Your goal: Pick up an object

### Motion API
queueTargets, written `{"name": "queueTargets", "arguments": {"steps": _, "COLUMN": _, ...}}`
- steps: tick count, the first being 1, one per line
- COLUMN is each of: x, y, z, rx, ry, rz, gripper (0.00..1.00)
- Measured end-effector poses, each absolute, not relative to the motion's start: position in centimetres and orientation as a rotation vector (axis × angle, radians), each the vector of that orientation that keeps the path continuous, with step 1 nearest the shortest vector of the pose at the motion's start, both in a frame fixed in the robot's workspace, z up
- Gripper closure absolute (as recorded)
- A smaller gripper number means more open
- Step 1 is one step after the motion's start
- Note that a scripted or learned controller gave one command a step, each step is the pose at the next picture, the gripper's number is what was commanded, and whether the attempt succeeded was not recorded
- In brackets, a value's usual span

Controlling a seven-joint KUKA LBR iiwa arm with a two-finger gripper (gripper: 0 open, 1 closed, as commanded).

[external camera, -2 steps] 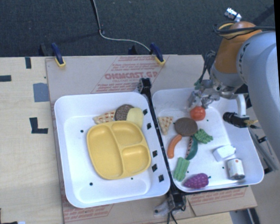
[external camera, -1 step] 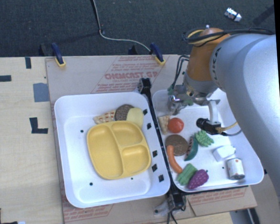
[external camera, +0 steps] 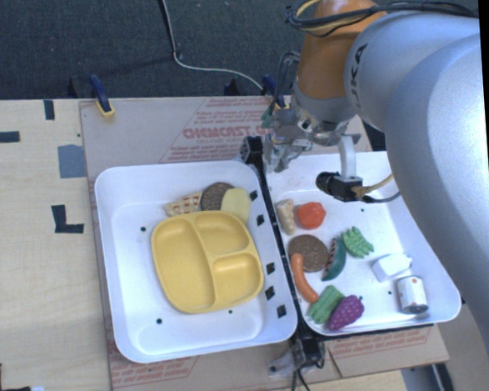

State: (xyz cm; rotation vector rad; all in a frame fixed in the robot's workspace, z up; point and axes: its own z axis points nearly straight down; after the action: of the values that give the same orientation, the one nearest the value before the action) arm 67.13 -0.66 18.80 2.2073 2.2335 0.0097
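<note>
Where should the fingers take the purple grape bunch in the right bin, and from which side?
Take the purple grape bunch across its narrow width near the middle, coming straight down from above. It lies flat near the front wall of the right bin, its long axis slanting. The green vegetable touches its left end, so closing across the short axis, away from that end, probably avoids catching it.

Glossy plastic yellow tray [external camera: 206, 260], matt white bins [external camera: 116, 266], cardboard underneath [external camera: 181, 128].
</note>
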Motion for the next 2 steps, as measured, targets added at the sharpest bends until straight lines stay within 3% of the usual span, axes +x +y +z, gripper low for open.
{"name": "queueTargets", "arguments": {"steps": 1, "x": 67.0, "y": 6.8, "z": 28.0, "rx": 2.208, "ry": 2.233, "rz": 0.008, "gripper": 1.0}}
{"name": "queueTargets", "arguments": {"steps": 2, "x": 63.1, "y": 1.4, "z": 38.4, "rx": 2.218, "ry": 2.213, "rz": 0.011, "gripper": 1.0}}
